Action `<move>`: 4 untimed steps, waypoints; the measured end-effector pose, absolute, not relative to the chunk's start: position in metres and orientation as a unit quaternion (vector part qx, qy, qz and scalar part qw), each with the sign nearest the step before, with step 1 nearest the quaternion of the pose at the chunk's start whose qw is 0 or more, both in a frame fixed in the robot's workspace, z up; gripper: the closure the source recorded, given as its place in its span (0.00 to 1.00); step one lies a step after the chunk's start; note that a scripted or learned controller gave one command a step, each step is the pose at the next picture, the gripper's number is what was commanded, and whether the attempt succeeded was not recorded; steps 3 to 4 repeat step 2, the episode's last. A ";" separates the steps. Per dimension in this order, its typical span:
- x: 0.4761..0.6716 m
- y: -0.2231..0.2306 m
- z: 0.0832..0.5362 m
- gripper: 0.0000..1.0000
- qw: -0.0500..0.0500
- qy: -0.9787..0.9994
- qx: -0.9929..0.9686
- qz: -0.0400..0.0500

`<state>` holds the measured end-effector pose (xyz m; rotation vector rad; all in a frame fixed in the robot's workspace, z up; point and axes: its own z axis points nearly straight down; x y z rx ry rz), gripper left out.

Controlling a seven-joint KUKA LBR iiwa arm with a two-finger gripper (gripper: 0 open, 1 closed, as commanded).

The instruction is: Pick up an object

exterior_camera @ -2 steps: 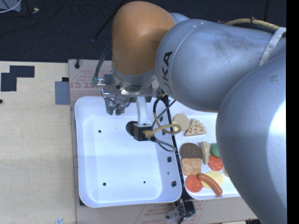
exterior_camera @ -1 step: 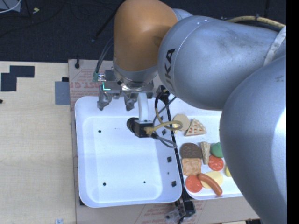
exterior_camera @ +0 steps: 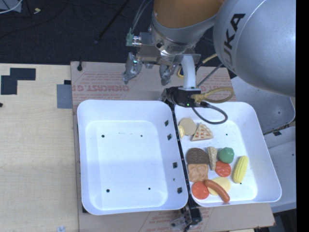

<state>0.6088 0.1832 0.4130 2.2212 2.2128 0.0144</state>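
Note:
My gripper [exterior_camera: 148, 75] hangs above the cardboard behind the two bins, its fingers [exterior_camera: 130, 72] spread open with nothing between them. The right bin [exterior_camera: 260, 129] holds several toy foods: a pizza slice [exterior_camera: 202, 132], a beige round piece [exterior_camera: 187, 126], a brown patty [exterior_camera: 197, 155], a square cracker [exterior_camera: 198, 172], a green pepper [exterior_camera: 225, 154], a tomato [exterior_camera: 222, 168], a corn cob [exterior_camera: 240, 169], a red ball [exterior_camera: 200, 190] and a sausage [exterior_camera: 217, 190]. The gripper is well behind and to the left of them.
The left bin [exterior_camera: 87, 129] sits beside the right one, joined by a black divider with clips [exterior_camera: 174, 144]. A black cable [exterior_camera: 212, 111] loops over the right bin's far rim. The arm's large grey body [exterior_camera: 256, 33] fills the upper right.

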 end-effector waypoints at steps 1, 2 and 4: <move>0.609 0.184 0.413 1.00 -0.001 0.706 0.709 -0.002; 0.645 0.222 0.546 1.00 0.003 0.708 0.706 0.005; 0.645 0.222 0.546 1.00 0.003 0.708 0.706 0.005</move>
